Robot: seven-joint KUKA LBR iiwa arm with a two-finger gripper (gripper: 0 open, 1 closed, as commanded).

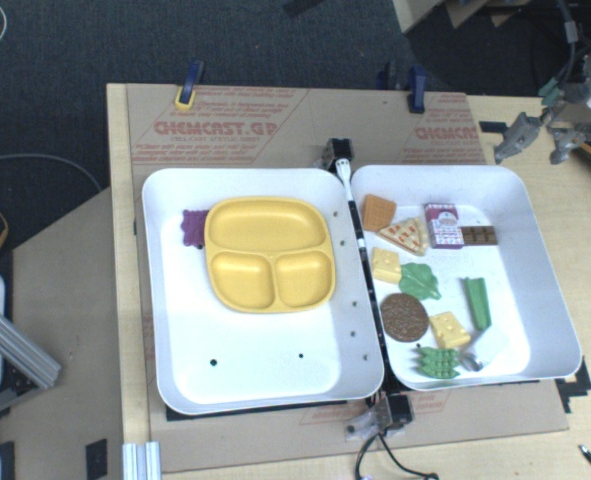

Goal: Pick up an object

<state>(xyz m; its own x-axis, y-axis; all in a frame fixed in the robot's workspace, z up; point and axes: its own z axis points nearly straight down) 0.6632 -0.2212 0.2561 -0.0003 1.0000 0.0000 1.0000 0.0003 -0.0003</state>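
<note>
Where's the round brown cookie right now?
The round brown cookie lies in the right bin, near its left wall, just below the green leafy piece and left of a yellow cheese wedge.

The yellow divided plate hides most of a purple item beside it.
</note>
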